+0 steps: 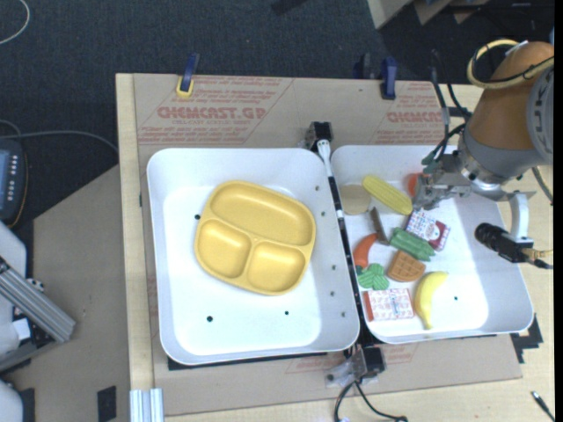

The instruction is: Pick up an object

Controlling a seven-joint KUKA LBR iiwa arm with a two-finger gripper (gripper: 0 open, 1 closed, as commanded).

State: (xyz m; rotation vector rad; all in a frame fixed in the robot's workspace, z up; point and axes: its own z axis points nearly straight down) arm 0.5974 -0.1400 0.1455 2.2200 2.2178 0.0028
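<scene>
Robotics lab, clamped bench (264,104), cables (369,403)

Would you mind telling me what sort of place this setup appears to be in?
Most likely a robotics lab bench for grasping trials: a robot arm reaches over two white bins, one holding toy food like a banana, on a clamped board with loose cables.

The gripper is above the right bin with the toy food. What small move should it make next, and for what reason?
Probably a short, straight descent. The gripper hangs over the far part of the right bin, just beside the corn cob and above the small red-and-white packet, with nothing seen in its grasp. Going lower would bring it level with those items.
</scene>
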